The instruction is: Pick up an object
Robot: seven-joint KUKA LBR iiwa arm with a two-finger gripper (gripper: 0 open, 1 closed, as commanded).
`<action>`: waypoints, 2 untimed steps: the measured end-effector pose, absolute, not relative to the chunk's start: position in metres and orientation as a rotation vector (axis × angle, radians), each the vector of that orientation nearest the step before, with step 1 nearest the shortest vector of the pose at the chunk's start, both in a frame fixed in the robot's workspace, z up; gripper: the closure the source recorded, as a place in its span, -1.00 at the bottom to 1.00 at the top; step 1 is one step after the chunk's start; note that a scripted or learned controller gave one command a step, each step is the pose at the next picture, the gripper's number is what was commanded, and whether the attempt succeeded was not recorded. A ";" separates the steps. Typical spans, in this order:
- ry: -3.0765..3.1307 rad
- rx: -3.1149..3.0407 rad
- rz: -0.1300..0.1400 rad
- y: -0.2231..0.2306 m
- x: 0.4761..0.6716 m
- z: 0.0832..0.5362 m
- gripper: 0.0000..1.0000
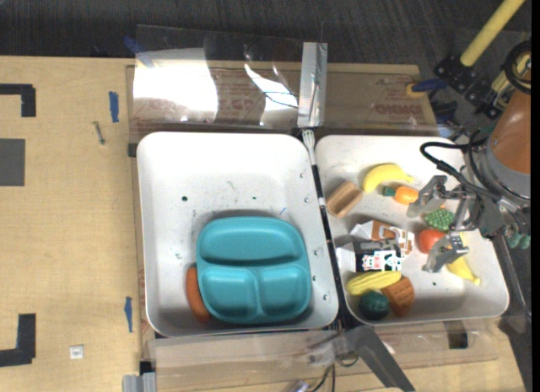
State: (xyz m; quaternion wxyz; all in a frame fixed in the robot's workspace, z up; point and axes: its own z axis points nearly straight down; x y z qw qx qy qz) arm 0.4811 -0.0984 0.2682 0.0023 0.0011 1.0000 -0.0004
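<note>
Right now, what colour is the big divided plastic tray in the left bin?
Teal-blue, seen clearly in the camera view.

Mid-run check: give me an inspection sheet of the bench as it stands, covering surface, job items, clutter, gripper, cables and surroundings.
Surface: two white bins side by side, left bin and right bin, on a cardboard-covered bench.
Job's things: right bin holds a yellow banana, a tan bread piece, a red tomato, a black-and-white carton and more toy food, packed close.
Clutter: left bin holds a teal divided tray lying over an orange item.
Gripper: gripper low over the right bin, beside the tomato; grasp cannot be judged.
Cables: black cable looping at the wrist.
Surroundings: clear plastic sheet behind the bins; yellow pole at upper right.
</note>
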 end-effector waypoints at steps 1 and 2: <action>3.147 0.017 0.003 -0.102 0.478 0.161 -1.00; 3.109 -0.142 -0.011 -0.144 0.488 0.107 -1.00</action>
